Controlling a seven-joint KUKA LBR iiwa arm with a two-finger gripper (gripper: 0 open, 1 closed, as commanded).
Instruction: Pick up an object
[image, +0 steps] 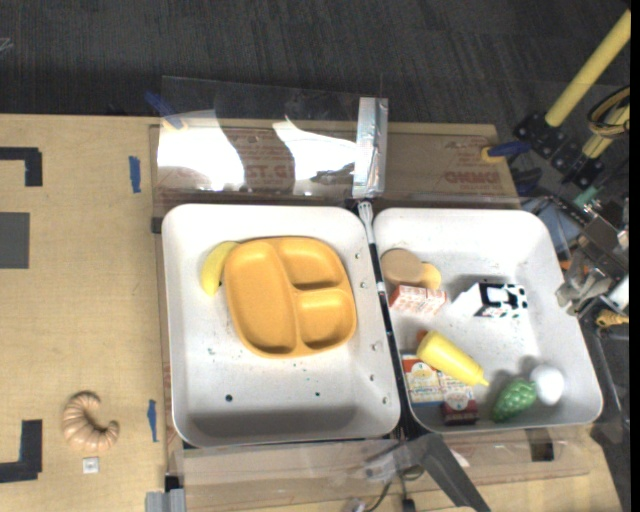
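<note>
orange divided tray (289, 296), yellow cone (450, 358), green knobbly toy (514, 399), black-and-white patterned block (497, 298)

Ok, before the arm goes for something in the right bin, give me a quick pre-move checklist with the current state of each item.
1. Right bin holds things to pick: ok. A yellow cone, a green ribbed piece, a white ball and a black-and-white carton lie in it.
2. Top of the yellow cone free of clutter: ok, though it lies across a red-and-white box.
3. Green ribbed piece apart from its neighbour: not ok, it touches the white ball.
4. Left bin pickable: not ok, an orange divided tray covers much of it, with a yellow banana tucked at its edge.
5. Gripper state: cannot tell.
</note>
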